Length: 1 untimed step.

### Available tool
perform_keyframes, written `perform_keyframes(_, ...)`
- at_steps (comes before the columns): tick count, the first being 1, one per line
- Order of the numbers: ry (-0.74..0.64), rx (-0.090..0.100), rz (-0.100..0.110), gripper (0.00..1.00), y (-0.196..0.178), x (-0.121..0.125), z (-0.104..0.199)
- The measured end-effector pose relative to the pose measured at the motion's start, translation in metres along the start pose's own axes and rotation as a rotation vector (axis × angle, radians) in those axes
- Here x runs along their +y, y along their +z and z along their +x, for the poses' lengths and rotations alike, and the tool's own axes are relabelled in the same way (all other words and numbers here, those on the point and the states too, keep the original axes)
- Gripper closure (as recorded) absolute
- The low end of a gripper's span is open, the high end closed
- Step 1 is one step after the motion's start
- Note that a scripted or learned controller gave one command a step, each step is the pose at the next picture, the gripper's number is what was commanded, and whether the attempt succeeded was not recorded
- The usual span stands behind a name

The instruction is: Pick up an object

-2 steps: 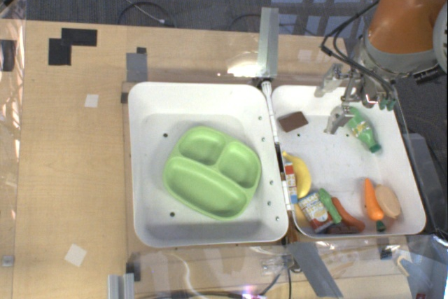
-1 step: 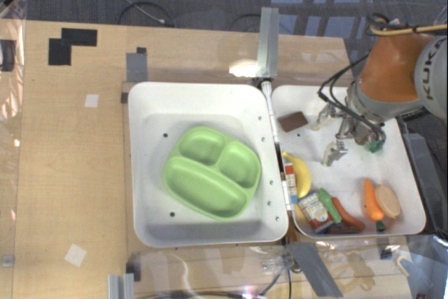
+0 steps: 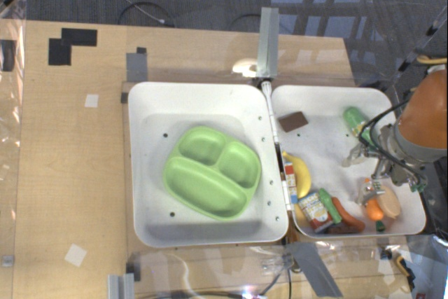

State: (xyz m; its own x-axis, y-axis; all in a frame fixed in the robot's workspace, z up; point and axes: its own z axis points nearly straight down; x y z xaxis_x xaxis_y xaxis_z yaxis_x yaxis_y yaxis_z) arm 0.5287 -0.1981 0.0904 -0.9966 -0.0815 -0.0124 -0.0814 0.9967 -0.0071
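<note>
The right bin [image 3: 329, 108] holds several small items. A brown block [image 3: 292, 121] lies near its back left and a green object [image 3: 354, 118] near its back right. A yellow banana [image 3: 302, 175], a juice carton [image 3: 316, 211] and a reddish sausage [image 3: 346, 216] sit along its front left. An orange carrot-like piece [image 3: 376, 211] and a beige round piece [image 3: 389, 204] rest in the front right corner. My gripper [image 3: 375, 183] hangs over that corner, just above the orange and beige pieces. The orange-banded wrist [image 3: 425, 115] hides part of the bin's right side.
The left bin [image 3: 143, 150] holds a green divided plate [image 3: 212, 171] across its middle. A metal post [image 3: 268, 45] stands behind the divider between the bins. Cables trail around my wrist at the right bin's right rim.
</note>
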Motion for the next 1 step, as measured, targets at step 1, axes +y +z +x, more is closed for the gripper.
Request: perform_keyframes(1,0.005,-0.005,-0.001,0.0,-0.0005,-0.006,0.031)
